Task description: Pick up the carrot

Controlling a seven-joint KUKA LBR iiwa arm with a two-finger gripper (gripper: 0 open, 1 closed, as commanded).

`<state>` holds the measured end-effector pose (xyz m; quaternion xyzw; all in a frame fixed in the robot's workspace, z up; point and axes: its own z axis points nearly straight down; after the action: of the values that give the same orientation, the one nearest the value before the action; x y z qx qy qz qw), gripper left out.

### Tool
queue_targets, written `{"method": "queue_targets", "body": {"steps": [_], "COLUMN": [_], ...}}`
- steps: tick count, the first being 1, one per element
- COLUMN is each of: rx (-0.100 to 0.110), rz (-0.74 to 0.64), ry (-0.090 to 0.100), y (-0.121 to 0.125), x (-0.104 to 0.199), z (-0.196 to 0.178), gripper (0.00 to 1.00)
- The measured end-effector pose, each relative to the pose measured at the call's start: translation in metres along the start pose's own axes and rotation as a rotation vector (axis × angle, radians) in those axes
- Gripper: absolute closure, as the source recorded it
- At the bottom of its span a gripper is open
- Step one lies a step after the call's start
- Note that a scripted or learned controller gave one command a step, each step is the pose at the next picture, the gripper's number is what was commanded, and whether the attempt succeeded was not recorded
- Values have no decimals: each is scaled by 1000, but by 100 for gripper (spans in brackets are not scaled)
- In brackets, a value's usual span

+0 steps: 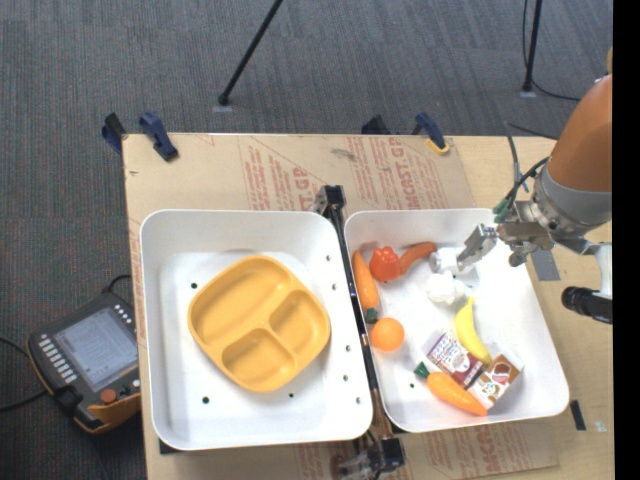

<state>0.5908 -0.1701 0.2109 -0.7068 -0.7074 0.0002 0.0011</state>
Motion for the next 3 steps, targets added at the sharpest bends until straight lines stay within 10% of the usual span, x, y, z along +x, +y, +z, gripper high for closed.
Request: {"method": "queue_targets", "body": {"steps": [1, 2, 3], "rx": [2, 0, 2], "rz": [-1, -2, 2], "ry": [1, 0, 0], "y": [-8, 4, -68], "x": [80, 148, 123], "z": [53, 23, 24], "gripper": [0, 0, 0]}}
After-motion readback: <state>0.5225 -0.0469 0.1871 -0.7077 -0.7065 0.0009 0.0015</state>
